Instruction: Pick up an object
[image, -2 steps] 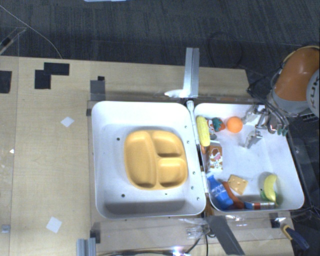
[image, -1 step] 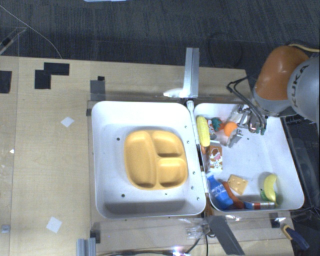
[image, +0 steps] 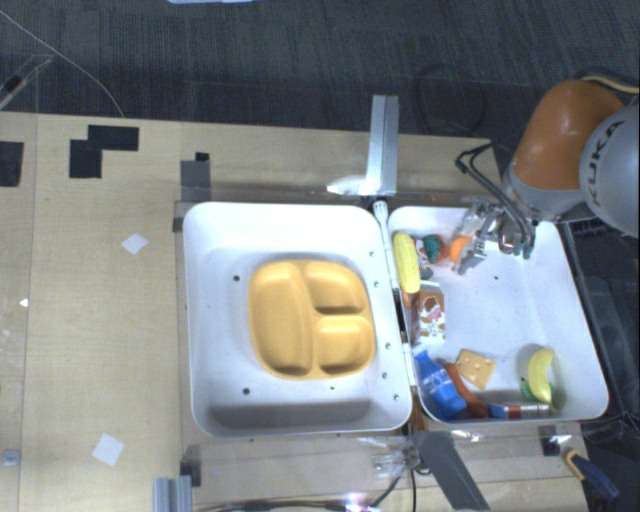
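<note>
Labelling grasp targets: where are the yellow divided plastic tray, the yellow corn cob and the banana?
yellow divided plastic tray (image: 305, 318), camera view, centre ridge
yellow corn cob (image: 406, 262), camera view, mid-length
banana (image: 539, 375), camera view, middle

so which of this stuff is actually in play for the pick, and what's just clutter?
In play:
gripper, over the right bin's far end
corn cob
small orange piece near the gripper
banana
cracker
blue item

Lying about:
yellow divided tray, alone in the left bin
black tape marks on the bench

Partial dark lettering "UK" stands on the grey arm casing (image: 622, 160) at the right edge; no other text is legible.
</note>
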